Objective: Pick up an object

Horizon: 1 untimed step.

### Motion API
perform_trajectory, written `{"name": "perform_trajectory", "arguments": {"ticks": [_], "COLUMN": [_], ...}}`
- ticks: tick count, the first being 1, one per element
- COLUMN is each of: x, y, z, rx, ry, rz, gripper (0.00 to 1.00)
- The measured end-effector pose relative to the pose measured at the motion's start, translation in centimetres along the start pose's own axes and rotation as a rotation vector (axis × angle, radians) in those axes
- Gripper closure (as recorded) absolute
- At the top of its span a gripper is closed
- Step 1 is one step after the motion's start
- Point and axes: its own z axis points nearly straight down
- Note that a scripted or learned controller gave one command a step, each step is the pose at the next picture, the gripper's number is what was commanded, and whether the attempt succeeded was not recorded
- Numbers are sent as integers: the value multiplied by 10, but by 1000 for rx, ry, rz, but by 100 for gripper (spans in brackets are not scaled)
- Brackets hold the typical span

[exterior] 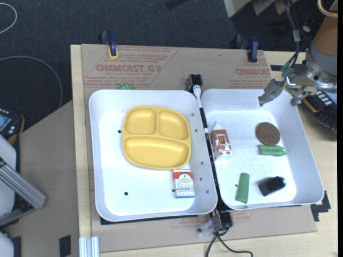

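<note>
We are looking down at a slant on a table (161,63) topped with a brown board printed with red lettering, and two blue clamps (112,43) are pinning the board along its far edge. Two shallow white bins are sitting side by side on it, touching along the middle seam.

In the left bin (102,159) a yellow divided plate (156,137) is lying flat toward the far side, and a small red and white carton (184,183) is lying just beside the plate's near edge.

In the right bin (305,159) we are seeing five loose things: a small orange and white box (220,143) near the seam, a brown round disc (267,133) toward the far right, a light green piece (272,151) lying just beside the disc on its near side, a darker green cylinder (243,187) tilted toward the near edge, and a black block (271,185) near the cylinder on its right.

The jaws (283,89) are hanging over the far right corner of the right bin, well apart from every object; they are sitting parted, with nothing between the fingers.

Around the table, dark carpet (48,15) is covering the floor, thin pale cables are looping across it at the left, and a metal rail (21,186) is lying at the left edge. A black cable (214,245) is trailing off the near edge of the table.
</note>
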Motion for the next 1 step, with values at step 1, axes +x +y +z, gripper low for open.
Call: {"name": "perform_trajectory", "arguments": {"ticks": [1], "x": [106], "y": [-37], "z": [-66], "rx": [-8], "ry": [3], "rz": [-12], "gripper": [0]}}
